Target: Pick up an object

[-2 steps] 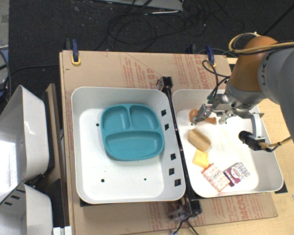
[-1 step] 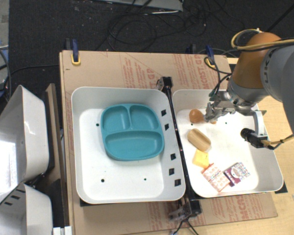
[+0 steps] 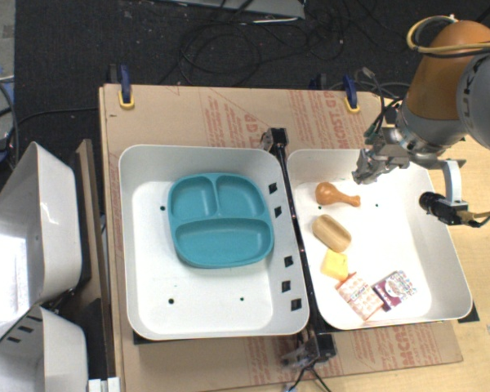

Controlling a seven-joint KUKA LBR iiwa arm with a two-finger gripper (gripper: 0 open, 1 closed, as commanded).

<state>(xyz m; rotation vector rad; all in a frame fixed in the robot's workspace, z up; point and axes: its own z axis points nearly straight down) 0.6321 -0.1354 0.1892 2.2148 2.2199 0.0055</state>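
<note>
The right bin (image 3: 437,243) holds several small items. An orange drumstick-shaped toy (image 3: 335,194) lies near its back left. Below it rest a tan bread roll (image 3: 332,233) and a yellow cheese wedge (image 3: 335,265). Nearer the front lie a red-and-white packet (image 3: 359,296) and a pink-purple packet (image 3: 394,287). My gripper (image 3: 366,175) hangs over the back of this bin, just right of and above the drumstick. Nothing shows between its fingers, and their spread is not readable from here.
The left bin (image 3: 147,300) bears a teal divided plate (image 3: 220,220). A black divider (image 3: 290,227) runs between the bins. Orange clamps (image 3: 126,96) hold the board's back edge. A black fitting (image 3: 441,207) on a cable sits at the right bin's rim.
</note>
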